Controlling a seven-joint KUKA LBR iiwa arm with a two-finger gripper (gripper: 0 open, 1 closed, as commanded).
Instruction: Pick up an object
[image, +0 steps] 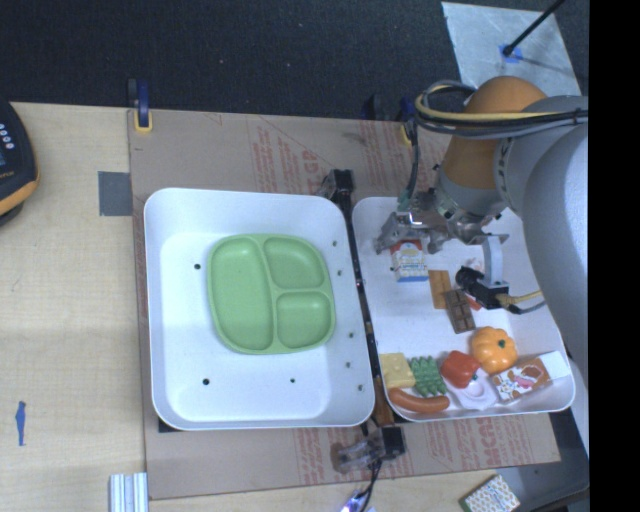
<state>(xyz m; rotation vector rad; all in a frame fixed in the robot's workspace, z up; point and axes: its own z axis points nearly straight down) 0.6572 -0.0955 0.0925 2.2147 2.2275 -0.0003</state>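
Along the near rim of the right bin (560, 400), well below the fingers, you see toy foods crowded together: one sausage (420, 402), one yellow block (396, 369), one green piece (428, 375), one red piece (459, 368), one orange pumpkin (493, 349) and one printed packet (523, 378) whose writing is too small to read. Farther up, two brown strips (449, 298) lie right of the fingers. At the gripper (408, 242), a small white carton (409, 262) sits just beneath; its label is blurred. You cannot tell whether the fingers are spread or pinching it. Left of them, the other bin (180, 300) bears one green divided plate (270, 293).
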